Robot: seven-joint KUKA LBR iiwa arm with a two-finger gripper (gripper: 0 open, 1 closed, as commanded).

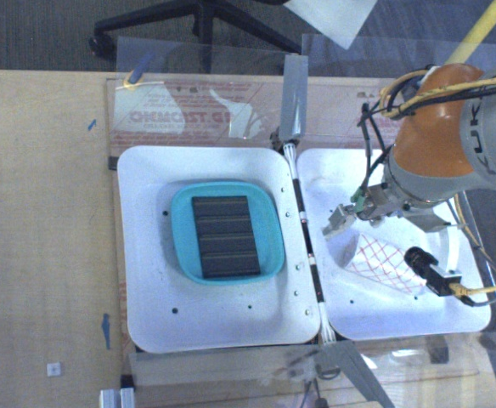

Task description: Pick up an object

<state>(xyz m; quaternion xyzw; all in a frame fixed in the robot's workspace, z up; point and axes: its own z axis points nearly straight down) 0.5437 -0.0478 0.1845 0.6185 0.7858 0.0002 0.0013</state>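
Claw (340, 219) low over the right bin (350, 313), near a red-latticed patch (382, 260).

The arm (439, 134) reached in from the right, with its orange band above the bin's far right part, and the claw pointed left toward the wall shared by the two bins. Whether the claw was spread or pressed together could not be told, and nothing showed in its grip. The patch, pale with crossing red lines, lay flat on the right bin's floor just right of the claw and nearer the front. In the left bin (146, 296) a teal dish (184, 228) sat near the middle with a dark ribbed block (225, 236) lying in it. Both bins rested on the tan surface (44, 228).
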